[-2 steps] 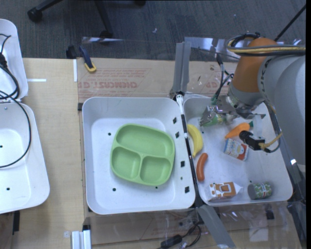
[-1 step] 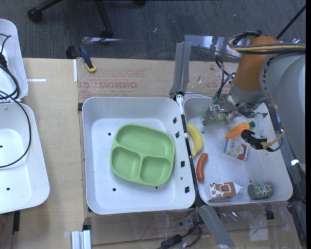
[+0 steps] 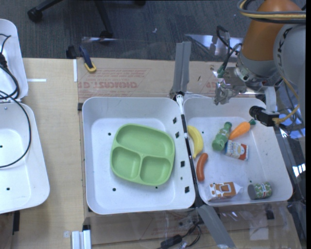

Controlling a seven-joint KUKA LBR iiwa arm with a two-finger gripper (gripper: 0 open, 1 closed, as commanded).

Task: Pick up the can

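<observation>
The can (image 3: 260, 190) lies on its side in the near right corner of the right bin (image 3: 272, 146), just beside a small carton (image 3: 223, 190). The gripper (image 3: 222, 96) hangs over the bin's far edge; its state cannot be determined. A bottle (image 3: 221, 136), carrot (image 3: 240, 130), juice box (image 3: 237, 150), sausage (image 3: 201, 167) and banana (image 3: 196, 140) occupy the space between.

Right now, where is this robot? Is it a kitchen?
Probably a robot lab, not a kitchen. The arm reaches over two white bins on a bench, the food like the banana looks like toys, and an office chair base stands behind.
</observation>
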